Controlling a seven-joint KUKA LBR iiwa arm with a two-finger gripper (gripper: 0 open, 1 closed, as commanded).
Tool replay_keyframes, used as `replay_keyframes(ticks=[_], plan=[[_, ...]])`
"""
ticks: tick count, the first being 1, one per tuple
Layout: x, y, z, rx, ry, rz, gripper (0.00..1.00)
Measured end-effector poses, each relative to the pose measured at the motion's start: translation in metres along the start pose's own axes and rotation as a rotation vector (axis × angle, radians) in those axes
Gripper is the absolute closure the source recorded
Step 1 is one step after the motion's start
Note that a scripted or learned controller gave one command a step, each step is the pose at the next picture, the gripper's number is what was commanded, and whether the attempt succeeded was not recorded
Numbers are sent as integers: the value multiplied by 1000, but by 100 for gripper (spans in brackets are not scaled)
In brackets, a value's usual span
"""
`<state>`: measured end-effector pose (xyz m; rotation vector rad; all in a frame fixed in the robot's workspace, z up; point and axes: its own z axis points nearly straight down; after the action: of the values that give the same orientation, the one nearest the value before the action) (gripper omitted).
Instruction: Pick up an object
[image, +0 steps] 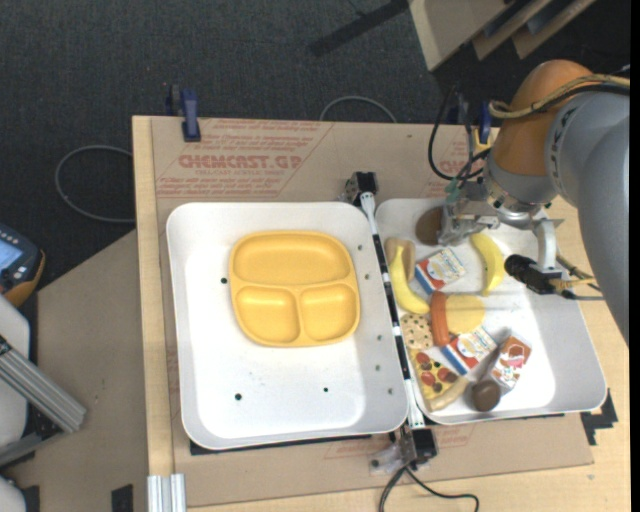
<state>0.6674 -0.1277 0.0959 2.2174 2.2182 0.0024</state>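
Left bin (200, 330): open floor around yellow divided tray (294, 286). Right bin (570, 350): toy food crowds left half; bare strip along right wall.

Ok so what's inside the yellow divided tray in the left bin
The yellow divided tray lies flat in the left bin, and all three compartments show bare yellow, nothing in them. The bin floor beneath the tray is covered, so what lies under it cannot be seen.

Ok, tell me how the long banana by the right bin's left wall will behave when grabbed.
The banana looks like smooth moulded toy plastic, so probably stiff, light and a bit slippery. Its curve may make it pivot rather than roll if pushed. It lies against the bin wall with a small carton close beside, so a sideways grab looks cramped.
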Motion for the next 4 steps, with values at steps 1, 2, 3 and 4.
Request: replay_keyframes(ticks=[1, 2, 3, 4], plan=[[0, 0, 1, 1, -1, 0, 0], [4, -1, 12, 7, 2, 0, 0], [0, -1, 11, 4, 1, 1, 0], [-2, -1, 11, 4, 1, 0, 0]])
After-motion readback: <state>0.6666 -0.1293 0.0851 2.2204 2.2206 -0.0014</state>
